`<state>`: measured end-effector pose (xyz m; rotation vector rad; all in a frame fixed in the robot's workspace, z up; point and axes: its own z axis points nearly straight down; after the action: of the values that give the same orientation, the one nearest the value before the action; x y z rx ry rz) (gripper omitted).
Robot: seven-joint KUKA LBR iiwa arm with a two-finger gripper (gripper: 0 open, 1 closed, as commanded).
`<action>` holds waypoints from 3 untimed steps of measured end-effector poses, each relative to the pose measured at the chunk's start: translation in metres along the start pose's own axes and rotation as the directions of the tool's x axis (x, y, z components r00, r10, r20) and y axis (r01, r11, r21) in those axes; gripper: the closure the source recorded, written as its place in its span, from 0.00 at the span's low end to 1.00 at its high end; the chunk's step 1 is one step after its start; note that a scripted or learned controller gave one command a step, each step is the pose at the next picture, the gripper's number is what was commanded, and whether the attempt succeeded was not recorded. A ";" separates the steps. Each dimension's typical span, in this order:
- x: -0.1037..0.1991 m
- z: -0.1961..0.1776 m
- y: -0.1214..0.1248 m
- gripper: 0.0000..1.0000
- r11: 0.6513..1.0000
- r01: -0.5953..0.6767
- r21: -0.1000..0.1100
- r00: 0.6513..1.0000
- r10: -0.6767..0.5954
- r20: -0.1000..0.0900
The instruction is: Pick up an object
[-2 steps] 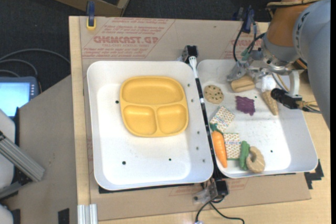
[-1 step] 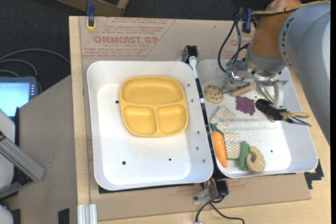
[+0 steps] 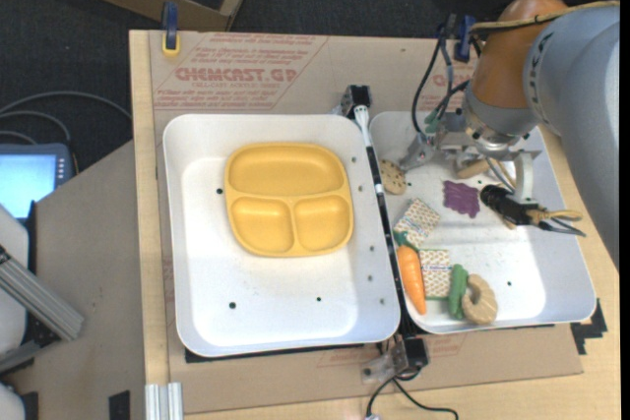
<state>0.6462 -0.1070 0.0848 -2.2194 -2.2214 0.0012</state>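
My gripper [image 3: 471,162] hangs low over the back of the right bin [image 3: 566,295], under the grey wrist with its orange band. Just in front of it lies a purple piece [image 3: 460,198]. A round tan cookie [image 3: 394,177] sits to its left by the bin wall. Nearer the front lie two patterned packets [image 3: 418,218] [image 3: 434,263], an orange carrot [image 3: 411,276], a green piece [image 3: 457,291] and a tan ring [image 3: 481,300]. Nothing shows as held.
The left bin [image 3: 197,261] bears a yellow divided plate [image 3: 289,198]. A dark divider runs between the two bins. The arm's bulk covers the back right corner of the right bin.
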 end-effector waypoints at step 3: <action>-0.076 0.000 -0.054 0.00 1.000 -0.003 0.001 1.000 0.003 0.000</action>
<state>0.5927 -0.1833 0.0850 -2.2220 -2.2173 0.0020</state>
